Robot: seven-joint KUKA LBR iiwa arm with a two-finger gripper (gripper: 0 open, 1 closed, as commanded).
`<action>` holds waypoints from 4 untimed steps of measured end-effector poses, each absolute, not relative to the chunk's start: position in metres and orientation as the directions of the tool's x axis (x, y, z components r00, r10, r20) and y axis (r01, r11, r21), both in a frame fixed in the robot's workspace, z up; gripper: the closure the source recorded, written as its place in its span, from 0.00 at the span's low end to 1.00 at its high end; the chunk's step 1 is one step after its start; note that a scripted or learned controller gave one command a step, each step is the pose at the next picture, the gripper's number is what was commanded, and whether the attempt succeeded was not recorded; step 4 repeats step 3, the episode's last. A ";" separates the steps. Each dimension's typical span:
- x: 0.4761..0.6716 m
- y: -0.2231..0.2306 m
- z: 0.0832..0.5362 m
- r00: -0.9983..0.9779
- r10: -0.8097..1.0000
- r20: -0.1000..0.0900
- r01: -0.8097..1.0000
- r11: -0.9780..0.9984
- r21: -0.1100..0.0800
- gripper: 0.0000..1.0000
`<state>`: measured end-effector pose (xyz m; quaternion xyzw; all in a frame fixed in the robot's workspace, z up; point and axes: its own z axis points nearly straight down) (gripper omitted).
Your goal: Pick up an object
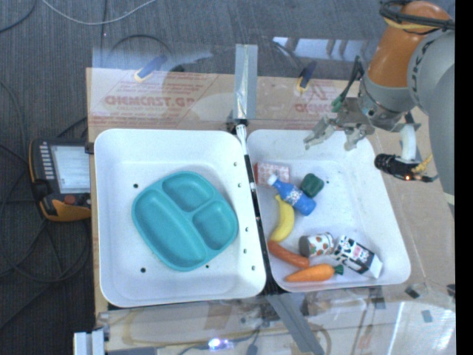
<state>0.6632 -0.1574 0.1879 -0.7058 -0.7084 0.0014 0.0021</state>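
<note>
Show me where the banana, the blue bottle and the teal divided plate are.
banana (pixel 283 222), camera view, middle of its curved body.
blue bottle (pixel 295 198), camera view, middle of its body.
teal divided plate (pixel 148 217), camera view, its left rim.

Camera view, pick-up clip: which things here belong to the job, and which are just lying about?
Belong to the job:
gripper, fingers spread, above the right bin's far edge
banana
blue bottle
two carrots
green block
small can
cow-print carton

Lying about:
teal divided tray in the left bin
handheld pendant
floor cables
</note>
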 end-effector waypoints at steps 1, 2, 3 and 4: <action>0.602 -0.128 0.091 0.013 1.000 -0.001 1.000 -0.013 0.000 0.00; 0.604 -0.128 0.101 0.013 1.000 -0.002 1.000 -0.013 0.003 1.00; 0.641 -0.085 0.181 0.031 1.000 -0.002 1.000 -0.031 -0.004 1.00; 0.641 -0.085 0.181 0.031 1.000 -0.002 1.000 -0.031 -0.004 1.00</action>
